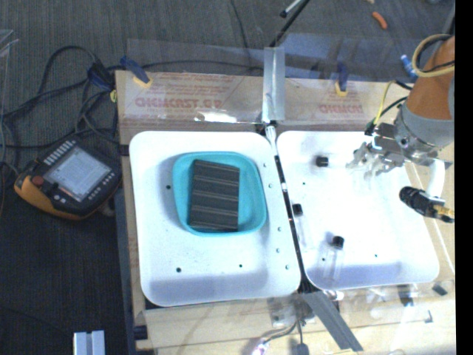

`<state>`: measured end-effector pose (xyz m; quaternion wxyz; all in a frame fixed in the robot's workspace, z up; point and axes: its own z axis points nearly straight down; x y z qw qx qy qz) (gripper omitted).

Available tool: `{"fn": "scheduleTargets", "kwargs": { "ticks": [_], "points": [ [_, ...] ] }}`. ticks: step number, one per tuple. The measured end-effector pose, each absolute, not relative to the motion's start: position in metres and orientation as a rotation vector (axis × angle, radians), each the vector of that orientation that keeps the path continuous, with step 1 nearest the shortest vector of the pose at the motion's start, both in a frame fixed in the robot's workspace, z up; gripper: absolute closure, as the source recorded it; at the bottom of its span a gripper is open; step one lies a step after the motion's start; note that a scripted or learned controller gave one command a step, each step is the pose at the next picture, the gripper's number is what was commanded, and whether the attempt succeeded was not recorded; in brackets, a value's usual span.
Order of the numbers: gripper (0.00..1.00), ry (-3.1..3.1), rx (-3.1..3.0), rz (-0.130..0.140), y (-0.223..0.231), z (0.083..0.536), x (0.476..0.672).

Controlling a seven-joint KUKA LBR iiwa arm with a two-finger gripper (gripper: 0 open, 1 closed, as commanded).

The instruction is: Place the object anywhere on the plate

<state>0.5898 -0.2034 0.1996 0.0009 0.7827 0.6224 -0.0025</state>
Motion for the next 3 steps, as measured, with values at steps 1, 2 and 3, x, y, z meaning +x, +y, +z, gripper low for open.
{"fn": "scheduleTargets", "kwargs": {
  "ticks": [1,2,3],
  "points": [
    [0.00,1.954,2.458,-0.007,-0.203,0.200,0.590],
    [0.00,1.780,2.591,-0.004,-0.217,0.191,0.536],
    [0.00,1.614,2.693,-0.006,-0.214,0.336,0.503]
  ]
}}
